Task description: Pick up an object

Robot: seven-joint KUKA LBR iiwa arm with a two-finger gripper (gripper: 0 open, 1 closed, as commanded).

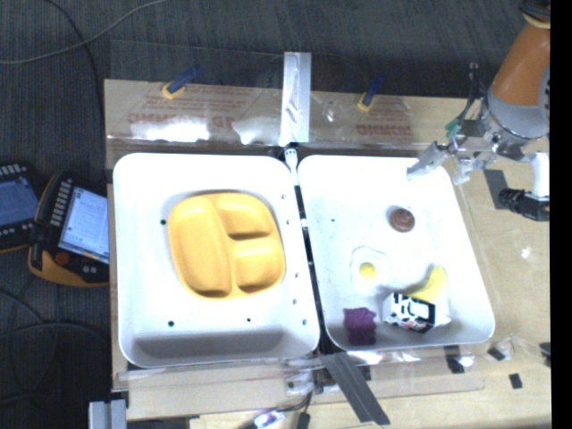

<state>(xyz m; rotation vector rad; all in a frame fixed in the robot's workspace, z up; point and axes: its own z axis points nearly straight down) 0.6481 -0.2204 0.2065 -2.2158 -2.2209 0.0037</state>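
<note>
fingers [429, 161] state unclear above right bin [465, 239], wooden bench [518, 266], dark carpet [54, 52]

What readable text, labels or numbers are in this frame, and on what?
Nothing can be read at this resolution.
Clear sheet behind the bins: reddish printed lettering, too blurred to read.
Handheld pendant on the floor, left: lit screen, contents too small to read.
Black and white object in the right bin: a pattern, no legible letters.
Yellow divided tray: no markings.
</note>
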